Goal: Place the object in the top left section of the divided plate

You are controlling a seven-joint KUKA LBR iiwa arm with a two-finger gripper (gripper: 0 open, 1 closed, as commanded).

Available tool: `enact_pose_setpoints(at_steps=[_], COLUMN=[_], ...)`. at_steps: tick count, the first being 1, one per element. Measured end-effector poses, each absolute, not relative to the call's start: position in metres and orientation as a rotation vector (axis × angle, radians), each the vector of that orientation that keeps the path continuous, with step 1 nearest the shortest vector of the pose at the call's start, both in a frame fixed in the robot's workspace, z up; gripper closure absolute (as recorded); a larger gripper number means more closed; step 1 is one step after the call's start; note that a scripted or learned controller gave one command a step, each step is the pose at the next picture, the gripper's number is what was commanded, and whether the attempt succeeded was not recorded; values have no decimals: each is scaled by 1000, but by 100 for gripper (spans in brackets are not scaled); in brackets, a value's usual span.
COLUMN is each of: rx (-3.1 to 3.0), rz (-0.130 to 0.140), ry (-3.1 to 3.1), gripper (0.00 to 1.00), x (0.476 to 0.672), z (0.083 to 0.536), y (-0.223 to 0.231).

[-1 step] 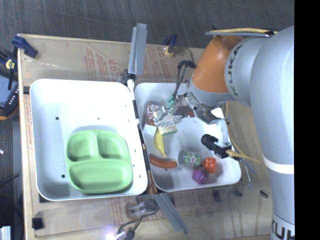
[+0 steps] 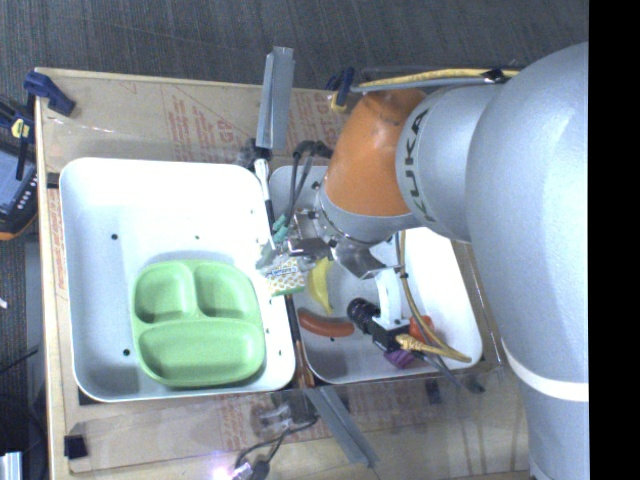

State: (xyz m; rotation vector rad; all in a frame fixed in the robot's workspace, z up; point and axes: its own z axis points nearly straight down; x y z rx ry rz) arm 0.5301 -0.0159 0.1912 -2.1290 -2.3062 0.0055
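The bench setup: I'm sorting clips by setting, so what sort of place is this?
Probably a robotics lab test bench: a KUKA arm reaches over two white bins, one holding a green divided plate, the other toy food.

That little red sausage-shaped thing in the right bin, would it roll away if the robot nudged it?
Probably, sideways at least. The red sausage-shaped toy looks round and smooth, lying flat on the right bin floor, so a push across its length could roll it. It seems small and likely light. Its glossy surface may also slip from a gripper.
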Motion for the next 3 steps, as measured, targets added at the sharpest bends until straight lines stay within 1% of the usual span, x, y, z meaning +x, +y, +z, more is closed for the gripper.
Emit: enact_pose_setpoints(at_steps=[1, 2, 3], rx=[-1827, -1813, -1814], rz=[0, 6, 5], ry=[-2555, -2563, -2563], gripper=[100, 100, 0], x=[535, 499, 499], z=[277, 249, 250], y=[100, 136, 136])
